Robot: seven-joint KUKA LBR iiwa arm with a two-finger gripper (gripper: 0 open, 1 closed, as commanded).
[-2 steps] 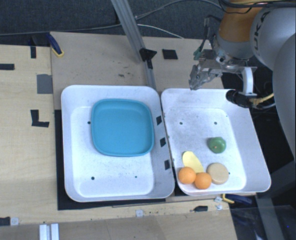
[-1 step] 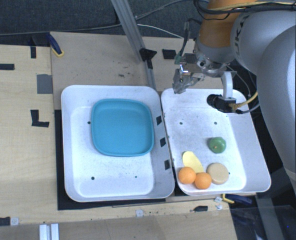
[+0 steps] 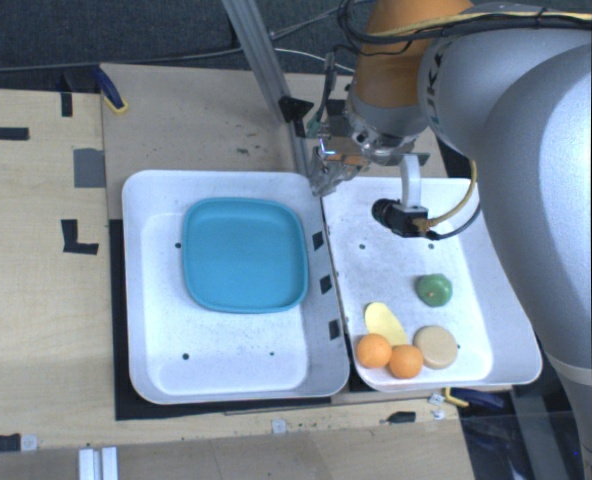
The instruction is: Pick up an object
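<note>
My gripper hangs over the far left corner of the right bin, close to the divide between the two bins, with nothing visible in it. Small items lie at that bin's near end, well away from the gripper: a green round piece, a pale yellow piece, two orange balls and a beige disc. A blue square plate lies flat in the left bin.
The big grey arm with its orange band covers the right and top right of the view. A black cable fitting hangs off the wrist above the right bin. A slanted metal post rises behind the bins.
</note>
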